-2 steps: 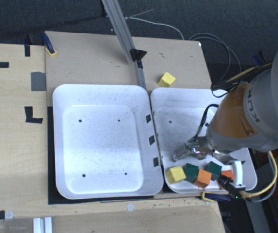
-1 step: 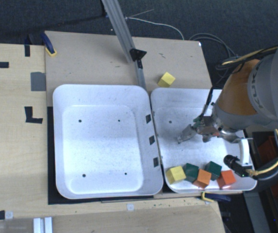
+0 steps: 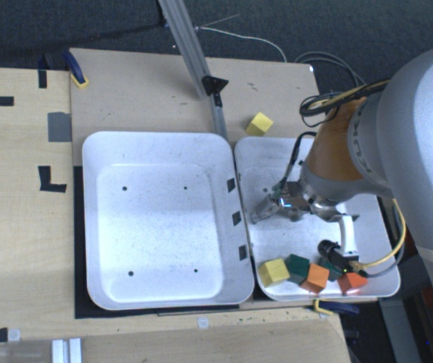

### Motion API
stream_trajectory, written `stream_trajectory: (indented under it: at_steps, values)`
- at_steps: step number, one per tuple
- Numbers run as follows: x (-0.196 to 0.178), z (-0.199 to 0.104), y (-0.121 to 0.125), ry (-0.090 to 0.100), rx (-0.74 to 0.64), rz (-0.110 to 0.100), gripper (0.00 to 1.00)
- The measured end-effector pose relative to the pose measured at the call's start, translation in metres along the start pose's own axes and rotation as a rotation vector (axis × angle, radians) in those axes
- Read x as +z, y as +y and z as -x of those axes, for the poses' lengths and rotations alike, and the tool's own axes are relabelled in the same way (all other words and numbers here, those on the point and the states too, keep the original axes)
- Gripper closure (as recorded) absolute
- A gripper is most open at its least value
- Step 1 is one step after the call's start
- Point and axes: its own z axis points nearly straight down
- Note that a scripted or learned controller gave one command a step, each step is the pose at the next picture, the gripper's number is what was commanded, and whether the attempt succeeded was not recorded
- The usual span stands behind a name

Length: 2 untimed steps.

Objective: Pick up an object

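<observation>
My gripper (image 3: 265, 209) hangs low over the left half of the right bin (image 3: 258, 157), and I see nothing between its fingers. Along that bin's front wall lie a yellow block (image 3: 273, 271), a dark green block (image 3: 298, 265), an orange block (image 3: 317, 277) and a red-orange block (image 3: 351, 281). These blocks lie below and to the right of the gripper, apart from it. Another yellow block (image 3: 260, 124) rests on the bench just behind the right bin.
The left bin (image 3: 156, 218) sits beside the right one, sharing a divider with dark clips (image 3: 235, 218). A grey metal bar (image 3: 190, 44) slants across the bench at the back. Cables (image 3: 329, 100) loop near the arm's orange band.
</observation>
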Motion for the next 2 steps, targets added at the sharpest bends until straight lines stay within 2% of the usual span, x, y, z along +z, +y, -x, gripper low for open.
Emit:
stream_trajectory:
  at_steps: [1,2]
  values:
    - [-0.029,0.036,0.106,-0.004,0.001,0.009,0.00]
    - [0.000,0.002,0.023,0.001,0.004,-0.006,0.00]
